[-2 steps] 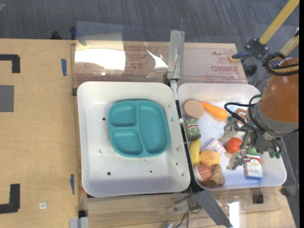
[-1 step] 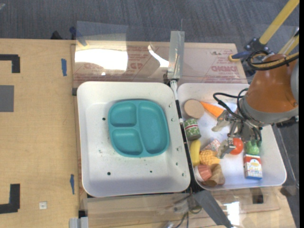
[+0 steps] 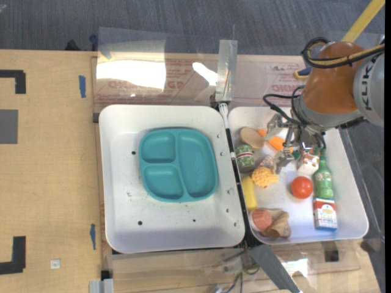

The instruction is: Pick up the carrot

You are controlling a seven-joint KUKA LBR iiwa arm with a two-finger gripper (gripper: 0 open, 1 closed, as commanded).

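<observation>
The carrot (image 3: 276,143) is a small orange piece lying in the right bin (image 3: 357,218), in its far-left part. My gripper (image 3: 289,146) hangs low over the bin under the orange wrist band, just to the right of the carrot and partly over it. I cannot make out whether it touches the carrot. Cables and metal parts of the wrist hide the bin floor straight beneath it.
Crowding the right bin are a tan piece (image 3: 250,137), a green-and-red can (image 3: 244,156), a yellow knobbly item (image 3: 264,177), a yellow stick (image 3: 248,191), a red tomato (image 3: 300,187), a green bottle (image 3: 324,182) and a small carton (image 3: 325,215). The left bin (image 3: 116,182) holds a teal divided plate (image 3: 179,163).
</observation>
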